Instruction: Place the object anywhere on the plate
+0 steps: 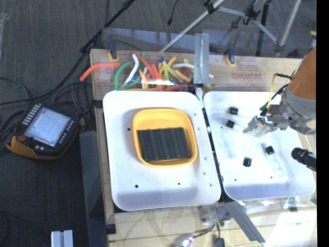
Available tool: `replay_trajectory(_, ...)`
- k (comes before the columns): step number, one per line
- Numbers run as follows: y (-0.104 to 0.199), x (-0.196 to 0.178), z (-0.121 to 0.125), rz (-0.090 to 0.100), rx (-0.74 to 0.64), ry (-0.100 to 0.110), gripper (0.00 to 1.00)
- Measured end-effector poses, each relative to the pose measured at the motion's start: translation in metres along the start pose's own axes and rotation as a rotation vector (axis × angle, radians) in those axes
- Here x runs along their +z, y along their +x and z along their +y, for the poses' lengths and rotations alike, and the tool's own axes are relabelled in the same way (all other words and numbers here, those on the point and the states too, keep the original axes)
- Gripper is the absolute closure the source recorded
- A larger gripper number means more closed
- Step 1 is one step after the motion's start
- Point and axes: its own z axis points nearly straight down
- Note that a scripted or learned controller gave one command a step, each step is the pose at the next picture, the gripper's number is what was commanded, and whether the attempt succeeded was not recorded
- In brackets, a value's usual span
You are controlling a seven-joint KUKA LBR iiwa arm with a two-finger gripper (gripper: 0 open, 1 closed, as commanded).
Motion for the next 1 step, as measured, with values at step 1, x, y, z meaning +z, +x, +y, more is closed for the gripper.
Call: replay_trajectory(1,0.0607,0.0426,-0.0571,0.004,-0.018,0.004,1.00)
